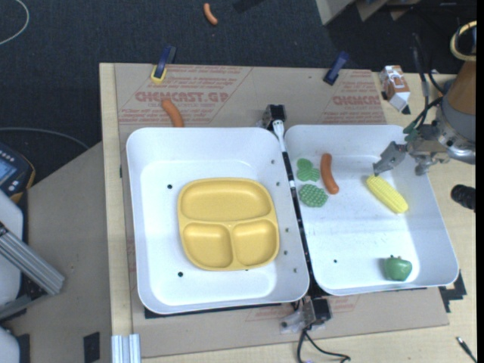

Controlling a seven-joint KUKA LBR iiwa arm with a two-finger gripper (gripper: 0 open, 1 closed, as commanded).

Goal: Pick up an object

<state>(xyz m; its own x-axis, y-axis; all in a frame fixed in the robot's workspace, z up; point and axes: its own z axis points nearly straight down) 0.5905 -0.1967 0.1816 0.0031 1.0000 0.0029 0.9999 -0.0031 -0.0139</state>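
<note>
Left white bin point(144, 203) holds a yellow three-compartment plastic tray point(227, 223). Right white bin point(435, 233) – green toy pieces point(310, 184), orange toy sausage point(328, 173), yellow toy corn cob point(387, 193) lying diagonally, upper-left to lower-right, green toy pepper point(397, 268). Gripper point(404, 159) fingers spread, empty, just above-right of the cob.

Both bins, left point(144, 203) and right point(431, 225), look like smooth white plastic with a soft sheen. The yellow tray point(227, 223) is matt plastic. The corn point(387, 193) and green pepper point(397, 268) look like glossy toy plastic, as does the sausage point(328, 173). The board point(227, 89) under the bins is matt brown, printed in red, like cardboard. The gripper point(404, 159) at right looks like dull grey metal.
</note>
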